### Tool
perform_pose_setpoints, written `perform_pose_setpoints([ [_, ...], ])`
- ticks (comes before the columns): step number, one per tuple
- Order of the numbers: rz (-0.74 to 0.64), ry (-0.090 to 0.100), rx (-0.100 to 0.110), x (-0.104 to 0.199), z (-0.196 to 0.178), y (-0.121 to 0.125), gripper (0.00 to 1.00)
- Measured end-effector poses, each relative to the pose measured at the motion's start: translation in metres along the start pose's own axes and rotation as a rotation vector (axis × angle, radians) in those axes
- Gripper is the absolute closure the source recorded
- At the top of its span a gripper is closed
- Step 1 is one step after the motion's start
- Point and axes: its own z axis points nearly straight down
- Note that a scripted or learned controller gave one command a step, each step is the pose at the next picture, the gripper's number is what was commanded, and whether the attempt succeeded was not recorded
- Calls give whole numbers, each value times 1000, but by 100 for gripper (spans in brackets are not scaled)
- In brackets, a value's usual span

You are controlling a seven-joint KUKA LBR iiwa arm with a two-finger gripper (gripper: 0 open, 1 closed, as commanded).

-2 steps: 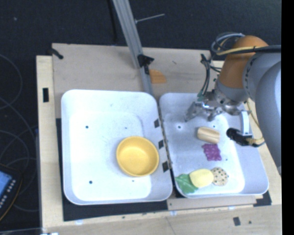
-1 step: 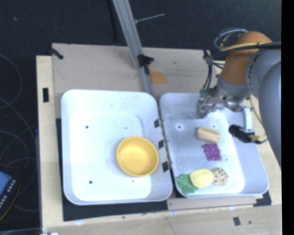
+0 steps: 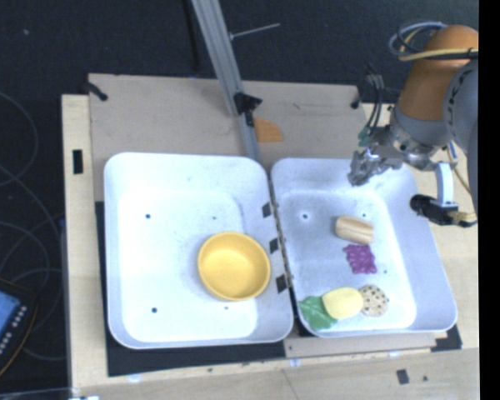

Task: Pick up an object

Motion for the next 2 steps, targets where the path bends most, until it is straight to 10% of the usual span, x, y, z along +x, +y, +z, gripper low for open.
perform_pose_setpoints([
  [2,-6,2,7,54,-56,-23,100],
])
